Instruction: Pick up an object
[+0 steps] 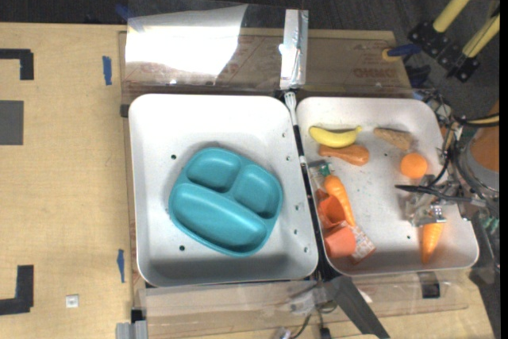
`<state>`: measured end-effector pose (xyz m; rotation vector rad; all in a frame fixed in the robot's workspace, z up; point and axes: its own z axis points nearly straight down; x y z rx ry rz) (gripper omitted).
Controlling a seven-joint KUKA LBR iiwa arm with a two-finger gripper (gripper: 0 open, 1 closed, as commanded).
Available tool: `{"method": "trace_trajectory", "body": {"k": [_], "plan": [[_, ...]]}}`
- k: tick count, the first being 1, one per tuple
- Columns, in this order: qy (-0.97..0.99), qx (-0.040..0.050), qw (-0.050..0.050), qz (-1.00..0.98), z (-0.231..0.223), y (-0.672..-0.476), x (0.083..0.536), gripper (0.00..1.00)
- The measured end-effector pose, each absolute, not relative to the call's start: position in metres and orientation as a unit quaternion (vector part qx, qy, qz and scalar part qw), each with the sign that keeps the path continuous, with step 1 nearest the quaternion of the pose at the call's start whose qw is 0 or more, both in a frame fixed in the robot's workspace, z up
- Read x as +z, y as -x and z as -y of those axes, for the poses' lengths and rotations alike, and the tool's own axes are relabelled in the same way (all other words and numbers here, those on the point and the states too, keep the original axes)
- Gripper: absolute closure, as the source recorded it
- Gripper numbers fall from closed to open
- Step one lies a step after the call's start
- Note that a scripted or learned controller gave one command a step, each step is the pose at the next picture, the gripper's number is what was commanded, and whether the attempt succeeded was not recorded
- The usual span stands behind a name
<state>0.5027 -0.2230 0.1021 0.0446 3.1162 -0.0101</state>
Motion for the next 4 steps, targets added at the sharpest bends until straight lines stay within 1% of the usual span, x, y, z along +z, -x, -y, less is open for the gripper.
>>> {"method": "trace_trajectory", "body": {"k": [1,2,3,4], "plan": [[-0.015,0.0013,0.004,-1.0,0.173,-0.637,0.092,1.0],[0.188,-0.0032,0.007,-0.982,0.225,-0.635,0.173,1.0],[0.189,-0.0014,0.006,-0.982,0.223,-0.634,0.171,0.0],[0.27,0.0014,0.001,-0.963,0.134,-0.553,0.134,0.0]]}}
